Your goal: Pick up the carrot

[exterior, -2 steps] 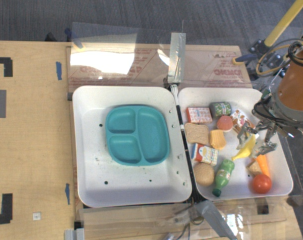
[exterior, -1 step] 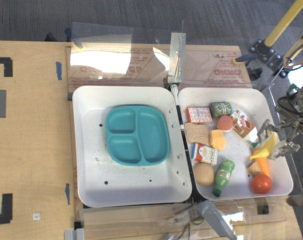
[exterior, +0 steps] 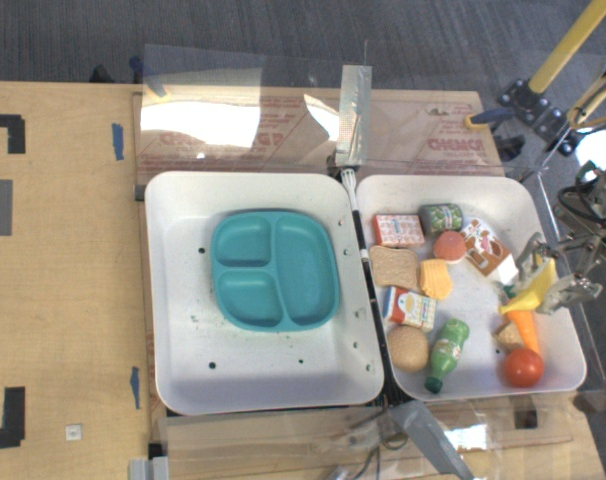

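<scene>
The carrot (exterior: 524, 329) is a short orange cone lying near the right wall of the right bin (exterior: 483, 190). Its thick end points up toward a yellow banana (exterior: 532, 290) that touches it. A red tomato (exterior: 523, 367) sits right below its tip, and a small brown piece (exterior: 507, 336) lies against its left side. Nothing covers the carrot from above.
The right bin also holds a green bottle (exterior: 446, 353), a potato (exterior: 407, 348), a bread slice (exterior: 393, 266), cheese (exterior: 436, 280), cartons and a can (exterior: 441, 216). A teal divided plate (exterior: 276, 268) lies in the left bin (exterior: 173, 268). Metal parts and cables (exterior: 575, 268) crowd the right rim.
</scene>
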You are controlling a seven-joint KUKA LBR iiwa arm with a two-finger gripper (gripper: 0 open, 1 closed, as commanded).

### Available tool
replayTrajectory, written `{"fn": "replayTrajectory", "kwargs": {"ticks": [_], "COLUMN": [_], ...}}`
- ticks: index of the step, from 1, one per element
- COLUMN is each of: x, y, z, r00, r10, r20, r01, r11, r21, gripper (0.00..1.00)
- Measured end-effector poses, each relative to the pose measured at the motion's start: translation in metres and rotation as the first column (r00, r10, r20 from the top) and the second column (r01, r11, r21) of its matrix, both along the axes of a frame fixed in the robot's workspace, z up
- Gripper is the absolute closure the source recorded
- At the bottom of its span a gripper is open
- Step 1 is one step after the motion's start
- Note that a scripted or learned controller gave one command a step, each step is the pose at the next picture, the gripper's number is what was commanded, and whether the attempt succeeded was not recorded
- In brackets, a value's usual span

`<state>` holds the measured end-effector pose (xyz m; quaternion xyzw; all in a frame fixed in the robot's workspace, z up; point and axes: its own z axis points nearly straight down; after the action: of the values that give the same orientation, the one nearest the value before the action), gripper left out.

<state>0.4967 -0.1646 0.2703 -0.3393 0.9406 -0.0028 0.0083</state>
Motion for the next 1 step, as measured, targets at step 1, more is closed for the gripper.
{"fn": "replayTrajectory", "kwargs": {"ticks": [1], "x": [0.0022], "y": [0.0007], "z": [0.0107], "r00": [1.000], "r10": [-0.002], "r20": [0.008], "r01": [0.002], "r11": [1.000], "r21": [0.000], "gripper": [1.00]}}
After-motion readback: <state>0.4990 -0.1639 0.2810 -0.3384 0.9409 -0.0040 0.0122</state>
